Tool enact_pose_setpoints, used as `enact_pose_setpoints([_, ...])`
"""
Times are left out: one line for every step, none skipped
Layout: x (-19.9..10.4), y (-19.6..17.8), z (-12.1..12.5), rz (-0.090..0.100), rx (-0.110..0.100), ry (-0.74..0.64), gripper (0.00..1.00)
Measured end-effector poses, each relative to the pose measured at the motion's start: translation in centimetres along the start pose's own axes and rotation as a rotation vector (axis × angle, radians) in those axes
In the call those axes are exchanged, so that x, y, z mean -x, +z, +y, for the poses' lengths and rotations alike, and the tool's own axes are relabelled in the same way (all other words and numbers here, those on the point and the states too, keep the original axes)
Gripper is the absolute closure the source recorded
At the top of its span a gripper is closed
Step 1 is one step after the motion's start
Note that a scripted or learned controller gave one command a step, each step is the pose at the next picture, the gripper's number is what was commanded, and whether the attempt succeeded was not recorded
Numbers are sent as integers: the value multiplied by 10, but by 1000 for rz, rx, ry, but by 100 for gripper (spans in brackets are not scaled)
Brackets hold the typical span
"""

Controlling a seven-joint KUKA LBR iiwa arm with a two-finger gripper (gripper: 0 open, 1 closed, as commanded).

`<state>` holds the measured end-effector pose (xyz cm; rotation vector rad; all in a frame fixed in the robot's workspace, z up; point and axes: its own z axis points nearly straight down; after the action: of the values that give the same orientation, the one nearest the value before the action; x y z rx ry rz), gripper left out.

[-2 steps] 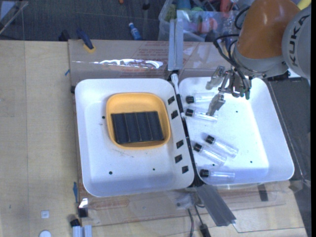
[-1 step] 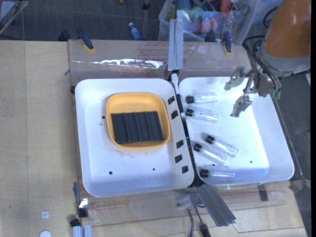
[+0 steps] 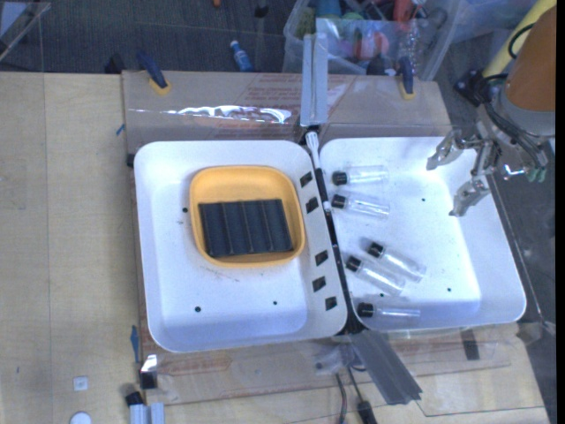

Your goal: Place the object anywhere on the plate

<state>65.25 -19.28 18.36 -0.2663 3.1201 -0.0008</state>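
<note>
Nearest the camera, along the bottom edge, the pale wooden table carries a few small items, among them dark-capped markers at the lower left and a grey metal bracket below the bins. Two shallow white bins sit side by side on it, touching along a black hinged seam in the middle. In the left bin lies a yellow plate, rounded-square in shape, and on the plate rests a dark ribbed rectangular block that covers much of its floor. In the right bin lie several clear plastic vials with black caps, all on their sides: one vial near the upper left corner, a second just below it, a pair close together near the middle, and a last one by the front rim. From the right side the grey arm reaches in, with its orange band at the upper right corner. Its gripper hovers above the upper right part of the right bin, fingers spread apart and grasping nothing, well apart from the vials. Behind the bins stands a brown cardboard panel held by blue clamps, and beyond it a clear tub of colourful objects.
</note>
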Motion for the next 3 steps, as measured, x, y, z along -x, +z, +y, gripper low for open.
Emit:
enact_pose_setpoints([11,-63,-32,-1,0,-169,0])
enact_pose_setpoints([12,-76,-34,-12,-1,-162,100])
enact_pose_setpoints([11,-19,-30,5,4,-335,100])
